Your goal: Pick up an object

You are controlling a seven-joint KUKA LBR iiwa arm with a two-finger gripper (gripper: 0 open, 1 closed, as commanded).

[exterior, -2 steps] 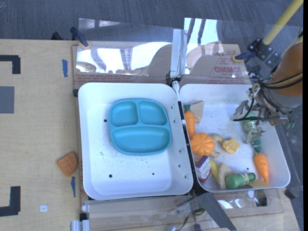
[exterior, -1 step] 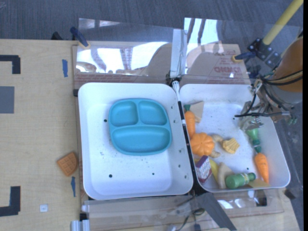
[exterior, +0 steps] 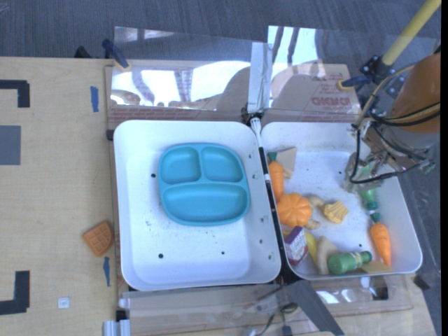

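The claw (exterior: 354,180) hangs over the far right part of the right bin (exterior: 409,208); whether it is apart or together I cannot tell (cables blur it). Just below it lies a small green piece (exterior: 369,200), then a carrot (exterior: 380,242). To its left sit a yellow corn piece (exterior: 335,211) and an orange pumpkin (exterior: 294,209), round and ribbed. A green bottle (exterior: 348,262) lies lower still. The blue divided plate (exterior: 204,183) rests far left, in the other bin (exterior: 133,208).

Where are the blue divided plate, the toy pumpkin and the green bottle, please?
blue divided plate (exterior: 203,200): camera view, floor of its large compartment.
toy pumpkin (exterior: 295,209): camera view, middle of its orange body.
green bottle (exterior: 343,262): camera view, its green body.
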